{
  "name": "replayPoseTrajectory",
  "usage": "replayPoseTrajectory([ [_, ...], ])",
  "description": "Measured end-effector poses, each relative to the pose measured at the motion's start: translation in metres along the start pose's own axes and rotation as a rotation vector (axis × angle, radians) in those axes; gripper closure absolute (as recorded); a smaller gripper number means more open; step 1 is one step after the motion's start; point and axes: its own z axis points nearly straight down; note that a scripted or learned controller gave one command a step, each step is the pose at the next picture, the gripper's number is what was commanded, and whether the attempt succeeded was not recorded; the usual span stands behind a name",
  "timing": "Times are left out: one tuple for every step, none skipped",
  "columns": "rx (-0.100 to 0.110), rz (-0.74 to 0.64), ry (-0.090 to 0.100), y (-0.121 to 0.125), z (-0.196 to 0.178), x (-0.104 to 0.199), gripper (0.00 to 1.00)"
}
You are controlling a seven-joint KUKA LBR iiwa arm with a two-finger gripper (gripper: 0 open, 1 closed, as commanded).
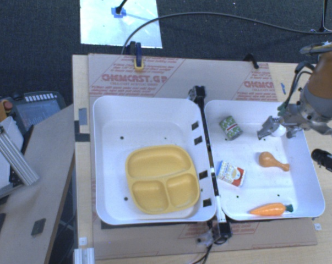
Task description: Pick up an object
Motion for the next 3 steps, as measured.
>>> replayPoseTrajectory([
  [-0.012,-0.003,-0.002,0.003,-0.007,0.0,0.0],
  [-0.009,-0.001,-0.002,-0.006,0.041,-0.003,0.0],
  [-0.009,-0.001,-0.001,-0.011,0.086,0.001,0.0],
])
